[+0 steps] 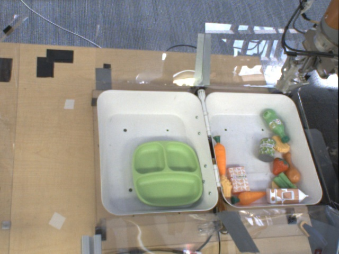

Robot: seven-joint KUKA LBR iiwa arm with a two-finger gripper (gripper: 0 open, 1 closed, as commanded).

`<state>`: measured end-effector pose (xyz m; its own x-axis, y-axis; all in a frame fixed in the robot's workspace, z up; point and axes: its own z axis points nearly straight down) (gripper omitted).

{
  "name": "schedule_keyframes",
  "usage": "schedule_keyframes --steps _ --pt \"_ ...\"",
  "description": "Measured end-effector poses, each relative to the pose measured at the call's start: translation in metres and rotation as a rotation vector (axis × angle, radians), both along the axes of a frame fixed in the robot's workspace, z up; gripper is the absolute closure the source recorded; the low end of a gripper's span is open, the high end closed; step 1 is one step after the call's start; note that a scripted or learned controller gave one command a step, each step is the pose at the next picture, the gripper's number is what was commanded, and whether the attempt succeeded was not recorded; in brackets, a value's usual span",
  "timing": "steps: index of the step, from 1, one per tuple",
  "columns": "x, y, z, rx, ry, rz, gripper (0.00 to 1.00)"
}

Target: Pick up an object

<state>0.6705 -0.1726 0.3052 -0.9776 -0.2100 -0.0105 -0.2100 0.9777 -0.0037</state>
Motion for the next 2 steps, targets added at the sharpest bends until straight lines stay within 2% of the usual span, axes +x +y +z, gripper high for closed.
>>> schedule_keyframes --steps 1,2 --pt "0.000 0.073 -0.052 0.006 0.002 -0.195 1.00" --pt "0.003 0.071 -0.035 0.005 -0.014 -0.195 1.00"
